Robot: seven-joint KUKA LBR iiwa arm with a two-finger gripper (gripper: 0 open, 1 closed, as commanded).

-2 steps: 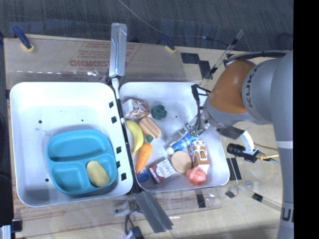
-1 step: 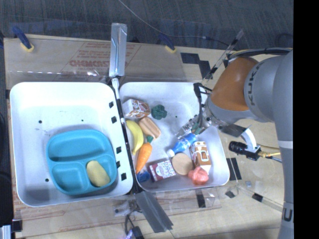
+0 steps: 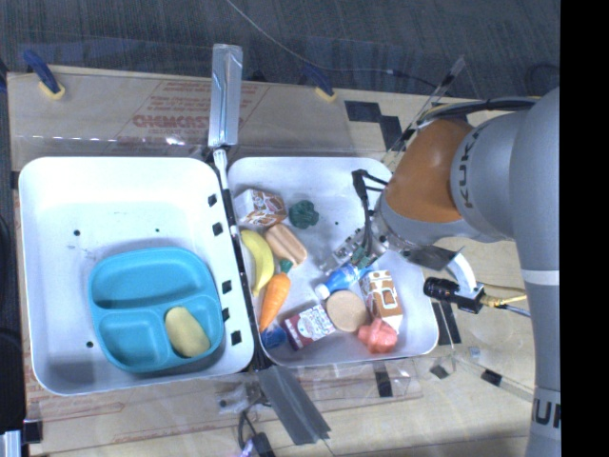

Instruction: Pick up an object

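Blue-capped bottle (image 3: 340,279) lying just below tool (image 3: 354,252) in right bin (image 3: 314,174), among crowded toy food; tool hanging low over it, apparently lining up for pick; grip state unreadable.

Dark carpet floor (image 3: 114,8) (ribbed), tan bench (image 3: 285,103) — cables

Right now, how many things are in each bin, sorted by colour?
Left bin:
Blue: 1, tray
Yellow: 1, potato

Right bin:
Yellow: 1, banana
Orange: 1, carrot
Green: 1, broccoli
Pink: 1, lump
Tan or brown: 2
Printed packs, mixed colours: 3

Total: 11
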